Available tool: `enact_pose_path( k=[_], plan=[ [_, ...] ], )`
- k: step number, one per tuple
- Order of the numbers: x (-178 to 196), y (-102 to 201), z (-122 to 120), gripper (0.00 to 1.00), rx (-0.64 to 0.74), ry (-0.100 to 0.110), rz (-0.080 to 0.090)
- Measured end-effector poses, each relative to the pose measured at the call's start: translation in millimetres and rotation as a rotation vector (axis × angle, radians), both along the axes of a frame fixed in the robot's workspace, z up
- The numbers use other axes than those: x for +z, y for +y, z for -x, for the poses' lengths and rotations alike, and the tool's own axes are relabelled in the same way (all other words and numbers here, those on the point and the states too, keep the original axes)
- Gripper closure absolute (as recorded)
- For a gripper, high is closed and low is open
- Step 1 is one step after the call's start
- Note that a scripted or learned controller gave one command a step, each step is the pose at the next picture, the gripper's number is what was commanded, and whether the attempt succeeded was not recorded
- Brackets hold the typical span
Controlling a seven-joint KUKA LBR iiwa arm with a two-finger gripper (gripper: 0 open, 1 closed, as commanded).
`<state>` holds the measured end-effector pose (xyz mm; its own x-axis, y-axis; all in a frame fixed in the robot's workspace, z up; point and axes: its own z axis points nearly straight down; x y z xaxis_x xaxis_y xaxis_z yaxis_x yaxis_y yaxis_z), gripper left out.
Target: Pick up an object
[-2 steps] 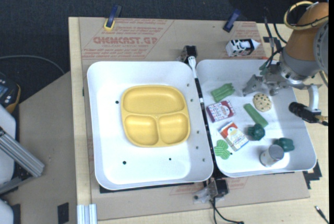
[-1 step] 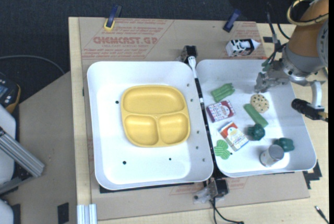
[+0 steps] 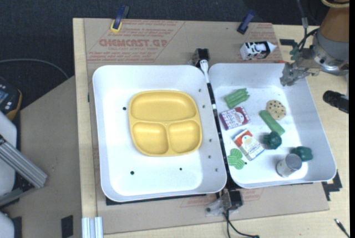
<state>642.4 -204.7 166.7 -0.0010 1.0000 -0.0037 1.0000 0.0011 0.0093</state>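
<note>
While the grey arm's two-finger gripper (image 3: 289,77) hovered over the far right corner of the right shallow white bin (image 3: 324,145), I could not tell its state. Nearest it lay a round speckled cookie (image 3: 275,109) and a green ridged pod (image 3: 237,97); the yellow three-compartment plastic tray (image 3: 165,121) sat in the left white bin (image 3: 111,137).

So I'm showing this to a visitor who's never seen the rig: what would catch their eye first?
Probably the yellow tray, alone in the middle of the left bin. Then the clutter in the right bin: a cookie, green toys and small cartons. The gripper hangs over that bin's far right corner.
</note>
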Motion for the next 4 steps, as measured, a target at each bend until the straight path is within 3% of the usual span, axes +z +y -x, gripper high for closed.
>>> enact_pose_path(
  k=[1,2,3,4],
  plan=[
    [55.0,-0.4,-1.8,1.00,0.000,0.000,0.000],
    [61.7,55.4,14.9,1.00,0.005,0.010,-0.006],
    [51.3,112.1,18.0,1.00,0.005,0.012,-0.007],
    [64.2,166.4,21.7,1.00,0.005,0.011,-0.007]
  ],
)
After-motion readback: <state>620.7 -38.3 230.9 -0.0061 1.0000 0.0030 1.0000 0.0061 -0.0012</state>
